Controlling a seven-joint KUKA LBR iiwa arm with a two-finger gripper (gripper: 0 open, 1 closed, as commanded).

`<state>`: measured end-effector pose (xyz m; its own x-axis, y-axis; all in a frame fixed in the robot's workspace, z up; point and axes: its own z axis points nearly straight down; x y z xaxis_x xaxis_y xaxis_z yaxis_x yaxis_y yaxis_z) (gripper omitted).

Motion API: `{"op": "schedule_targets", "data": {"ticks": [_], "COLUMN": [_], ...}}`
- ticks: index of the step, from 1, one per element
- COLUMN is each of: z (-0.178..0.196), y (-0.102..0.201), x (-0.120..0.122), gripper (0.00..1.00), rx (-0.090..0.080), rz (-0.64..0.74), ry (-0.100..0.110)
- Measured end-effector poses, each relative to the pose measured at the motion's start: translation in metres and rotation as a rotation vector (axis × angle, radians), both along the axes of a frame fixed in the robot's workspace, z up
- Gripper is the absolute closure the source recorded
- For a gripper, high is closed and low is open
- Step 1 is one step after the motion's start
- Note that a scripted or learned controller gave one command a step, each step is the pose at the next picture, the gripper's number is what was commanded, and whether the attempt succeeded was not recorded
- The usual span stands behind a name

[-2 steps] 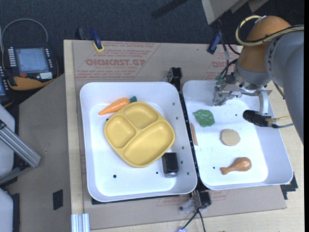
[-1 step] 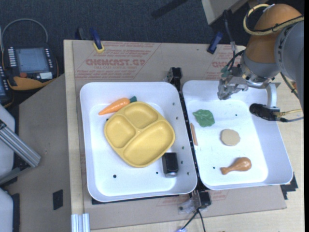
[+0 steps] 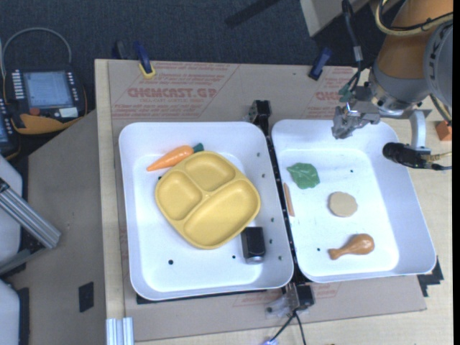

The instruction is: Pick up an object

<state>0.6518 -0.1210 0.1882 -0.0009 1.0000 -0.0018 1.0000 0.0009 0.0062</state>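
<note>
Two white bins are seen: the right bin (image 3: 402, 214) lies beneath the gripper (image 3: 346, 126), the left bin (image 3: 136, 214) well off to its left. A yellow plate (image 3: 208, 200) sits far left. A carrot (image 3: 169, 158), leaf (image 3: 304, 175), drumstick (image 3: 352, 246) and cookie (image 3: 343, 204) are untouched.

So my arm (image 3: 413, 42) is coming in from the upper right, orange band up top, grey wrist angled down and to the left. The gripper (image 3: 347, 124) hangs low at the end of it, pointing downward. Can't tell from this angle what the tips are doing, too small and dark.
</note>
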Motion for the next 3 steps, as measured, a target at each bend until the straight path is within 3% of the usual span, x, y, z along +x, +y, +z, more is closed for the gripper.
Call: {"op": "schedule_targets", "data": {"ticks": [1,3], "z": [0.062,0.058], "y": [-0.006,0.096], "x": [-0.001,-0.018], "gripper": [1.00,1.00], "rx": [0.000,0.003], "rz": [0.000,0.004], "ry": [-0.001,0.009]}}
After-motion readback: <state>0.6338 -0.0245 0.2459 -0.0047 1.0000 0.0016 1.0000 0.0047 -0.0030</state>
